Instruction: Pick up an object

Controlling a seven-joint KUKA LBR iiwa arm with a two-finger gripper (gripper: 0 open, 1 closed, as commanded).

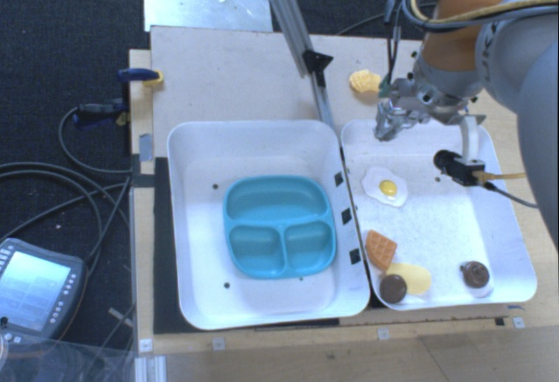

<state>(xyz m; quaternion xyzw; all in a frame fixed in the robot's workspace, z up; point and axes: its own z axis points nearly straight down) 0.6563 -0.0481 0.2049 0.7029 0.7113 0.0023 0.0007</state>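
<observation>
1. The gripper (390,128) is seen above the right bin's (502,214) far edge; whether its jaws are apart cannot be told.
2. The fried egg (385,187) lies just below the jaws, untouched.

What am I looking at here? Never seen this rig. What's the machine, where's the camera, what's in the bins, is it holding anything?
One fixed camera looks down at a slant on a bench with two shallow white bins. The grey arm with the orange band reaches in from the right; its gripper hangs over the top of the right bin, with nothing seen between its fingers. The left bin holds a blue divided tray. The right bin holds toy food: a fried egg, a waffle, a yellow piece and two brown round pieces. Another yellow item lies on the bench behind the bins.
</observation>
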